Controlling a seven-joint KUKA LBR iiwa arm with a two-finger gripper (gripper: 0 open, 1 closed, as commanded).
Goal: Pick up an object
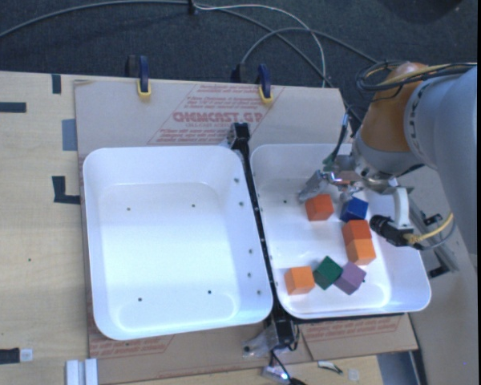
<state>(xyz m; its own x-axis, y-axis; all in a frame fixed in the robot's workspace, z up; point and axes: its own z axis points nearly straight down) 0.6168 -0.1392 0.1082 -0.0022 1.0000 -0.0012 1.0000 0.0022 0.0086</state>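
orange block (320,208) lies just below the hand (330,184) (right bin (401,295)).

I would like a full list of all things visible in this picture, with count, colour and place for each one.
White bins: 2, white, side by side on the bench; left bin, right bin.
Orange blocks: 3, orange, right bin; one beneath the gripper, one taller at the right, one at the front.
Blue block: 1, blue, right bin, beside the upper orange block.
Green block: 1, green, right bin front.
Purple block: 1, purple, next to the green block.
Clamps: 2, blue and yellow, back edge.
Gripper: 1, grey, above the right bin.
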